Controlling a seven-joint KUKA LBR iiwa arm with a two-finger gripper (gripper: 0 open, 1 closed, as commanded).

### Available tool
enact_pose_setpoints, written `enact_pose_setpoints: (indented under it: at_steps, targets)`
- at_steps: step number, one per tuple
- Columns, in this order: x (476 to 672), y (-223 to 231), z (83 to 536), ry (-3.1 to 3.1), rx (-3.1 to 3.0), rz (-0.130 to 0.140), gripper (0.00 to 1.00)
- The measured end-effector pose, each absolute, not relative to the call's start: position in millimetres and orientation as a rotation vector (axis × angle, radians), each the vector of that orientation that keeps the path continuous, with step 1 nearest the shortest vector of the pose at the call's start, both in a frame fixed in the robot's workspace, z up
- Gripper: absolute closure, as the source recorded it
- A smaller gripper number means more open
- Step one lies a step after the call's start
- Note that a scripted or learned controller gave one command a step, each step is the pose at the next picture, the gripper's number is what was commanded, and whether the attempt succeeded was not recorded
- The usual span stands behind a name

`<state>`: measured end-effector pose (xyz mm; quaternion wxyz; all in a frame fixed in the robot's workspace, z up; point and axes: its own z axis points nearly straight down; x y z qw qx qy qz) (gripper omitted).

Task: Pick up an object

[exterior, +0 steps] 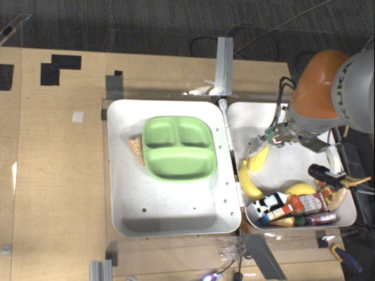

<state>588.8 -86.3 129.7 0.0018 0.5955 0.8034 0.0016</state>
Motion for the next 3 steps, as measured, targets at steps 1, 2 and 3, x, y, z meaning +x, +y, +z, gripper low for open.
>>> enact_pose_setpoints:
  at_steps: [1,2,3]
  targets:
    - [593.6,-94.7,91.3,2.506,1.875,0.014,0.0]
    - [596.4,-92.6,104.0,2.502,1.872,0.025,1.0]
    - [608.4,-38.5,186.0,2.348,2.081,0.006,1.0]
